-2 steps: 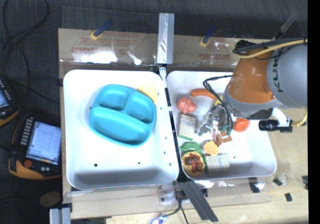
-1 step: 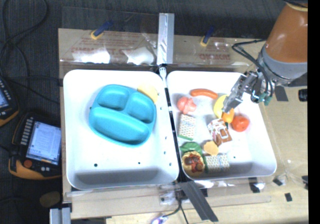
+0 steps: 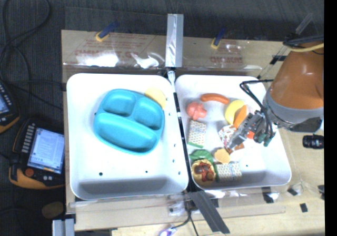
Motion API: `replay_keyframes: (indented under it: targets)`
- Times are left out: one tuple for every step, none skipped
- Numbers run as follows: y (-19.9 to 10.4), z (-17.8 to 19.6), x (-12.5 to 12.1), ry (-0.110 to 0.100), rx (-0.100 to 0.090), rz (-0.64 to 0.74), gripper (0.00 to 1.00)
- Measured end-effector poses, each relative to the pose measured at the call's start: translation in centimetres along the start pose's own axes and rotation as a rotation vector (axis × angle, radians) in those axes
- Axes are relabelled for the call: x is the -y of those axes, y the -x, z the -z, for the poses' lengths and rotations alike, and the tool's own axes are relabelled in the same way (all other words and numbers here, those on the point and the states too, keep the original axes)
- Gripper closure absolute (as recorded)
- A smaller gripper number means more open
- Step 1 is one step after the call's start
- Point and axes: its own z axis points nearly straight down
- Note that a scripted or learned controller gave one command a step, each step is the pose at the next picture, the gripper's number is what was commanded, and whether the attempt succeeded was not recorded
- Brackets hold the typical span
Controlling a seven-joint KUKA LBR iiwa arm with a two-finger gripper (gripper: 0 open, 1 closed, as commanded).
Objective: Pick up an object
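Observation:
My gripper point(image 3: 238, 139) hangs low in the right bin point(image 3: 274, 169), over a small red-and-white packet point(image 3: 228, 136) in the bin's middle. Around it lie an orange sausage-shaped toy point(image 3: 213, 98), a pink toy point(image 3: 196, 110), a yellow and orange piece point(image 3: 236, 112), a checkered packet point(image 3: 197, 133), a green item point(image 3: 200, 154), a round brownish toy point(image 3: 204, 171) and a small patterned block point(image 3: 229, 170). A small orange piece point(image 3: 221, 155) lies just below the gripper.
The left bin point(image 3: 84, 177) holds a blue divided plate point(image 3: 129, 119) with a yellow piece point(image 3: 156, 95) at its upper right edge. The arm's orange band point(image 3: 300, 79) looms over the right bin's right side. A handheld device point(image 3: 39, 153) lies left of the bench.

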Motion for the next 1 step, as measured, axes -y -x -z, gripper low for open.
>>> replay_keyframes:
  targets:
    - [0.99, -0.68, -1.17, -0.001, 0.000, -0.228, 1.00]
